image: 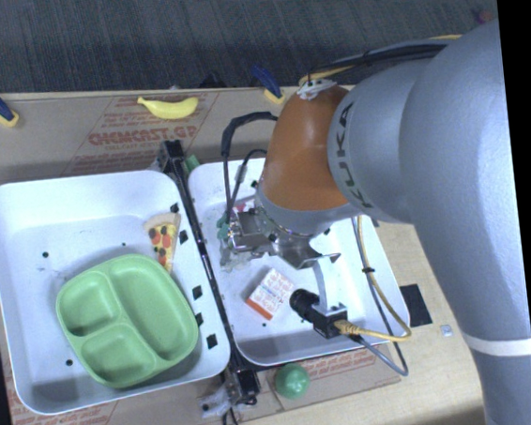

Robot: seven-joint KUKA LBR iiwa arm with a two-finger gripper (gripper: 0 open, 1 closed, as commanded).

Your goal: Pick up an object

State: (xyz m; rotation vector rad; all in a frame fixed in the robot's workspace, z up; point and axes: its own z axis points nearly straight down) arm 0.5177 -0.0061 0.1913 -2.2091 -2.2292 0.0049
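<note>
The arm (447, 141), grey with an orange band (311, 155) above the wrist, stands closest to the lens and covers much of the right bin (387, 288).

Reference item: green divided plate (125, 316), three compartments, lying flat in the near half of the left bin (21, 223).

Findings, all placed from the plate:
- Tool (233, 234): up and to the right of the plate, across the wall between the two bins, low over the far left part of the right bin. Whether it is open or closed cannot be told, as the wrist hides it. Nothing is seen held in it.
- Packet (269, 293), orange and white: directly right of the plate, lying flat on the right bin's floor, near the tool but apart from it, on the side toward the camera.
- Pizza slice (164, 238): at the plate's far right rim, just beside it, in the left bin close to the dividing wall.
- Green ball (291, 381): right of and nearer than the plate, outside both bins, on the table (443, 377) against the right bin's near edge.
- Banana (169, 105): beyond the plate, outside the left bin's far rim, on the printed cardboard.
</note>
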